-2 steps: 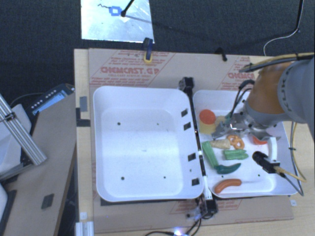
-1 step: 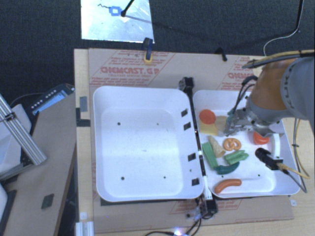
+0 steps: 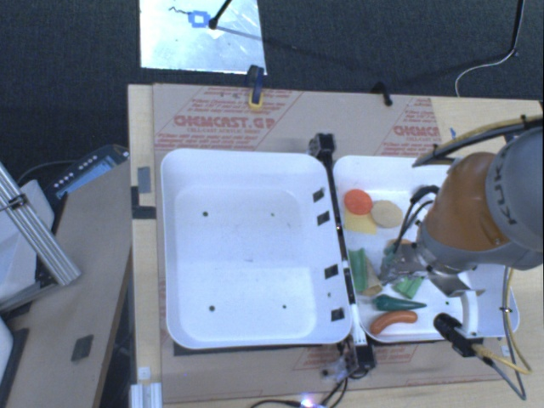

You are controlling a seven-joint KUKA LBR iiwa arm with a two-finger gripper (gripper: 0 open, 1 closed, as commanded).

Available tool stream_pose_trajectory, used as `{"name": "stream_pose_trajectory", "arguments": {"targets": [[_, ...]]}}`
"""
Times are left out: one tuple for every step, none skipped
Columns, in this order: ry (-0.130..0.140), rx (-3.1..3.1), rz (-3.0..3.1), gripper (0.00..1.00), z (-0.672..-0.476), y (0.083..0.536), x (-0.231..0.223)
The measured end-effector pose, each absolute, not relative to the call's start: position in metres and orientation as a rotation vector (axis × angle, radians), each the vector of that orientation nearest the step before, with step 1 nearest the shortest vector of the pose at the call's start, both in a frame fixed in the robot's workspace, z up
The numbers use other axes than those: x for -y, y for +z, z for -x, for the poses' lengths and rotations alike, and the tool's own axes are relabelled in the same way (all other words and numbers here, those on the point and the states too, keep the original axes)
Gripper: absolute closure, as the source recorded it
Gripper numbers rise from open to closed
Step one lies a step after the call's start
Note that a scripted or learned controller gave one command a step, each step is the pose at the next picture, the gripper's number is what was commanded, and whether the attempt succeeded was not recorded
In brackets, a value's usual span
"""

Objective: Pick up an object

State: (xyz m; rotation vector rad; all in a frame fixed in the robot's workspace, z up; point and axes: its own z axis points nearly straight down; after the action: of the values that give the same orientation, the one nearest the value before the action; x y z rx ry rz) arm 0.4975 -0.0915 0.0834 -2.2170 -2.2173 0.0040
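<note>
Lying beside end effector (image 3: 396, 264) (touching?): green pepper (image 3: 399, 302)

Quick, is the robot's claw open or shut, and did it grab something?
Claw: cannot be told; it is low in the right bin among the toy foods, next to the green pieces.

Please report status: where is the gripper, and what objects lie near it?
Gripper low in right bin, grasp unconfirmed. Green pieces beside it. Orange sausage, orange ball nearby.
</note>
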Motion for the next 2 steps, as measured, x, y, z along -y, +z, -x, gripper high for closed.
{"name": "stream_pose_trajectory", "arguments": {"targets": [[-0.015, 2.241, 2.214, 1.00, -0.5605, 0.1905, 0.0208], [-0.002, 2.225, 2.219, 0.00, -0.5565, 0.1846, 0.0253]]}}
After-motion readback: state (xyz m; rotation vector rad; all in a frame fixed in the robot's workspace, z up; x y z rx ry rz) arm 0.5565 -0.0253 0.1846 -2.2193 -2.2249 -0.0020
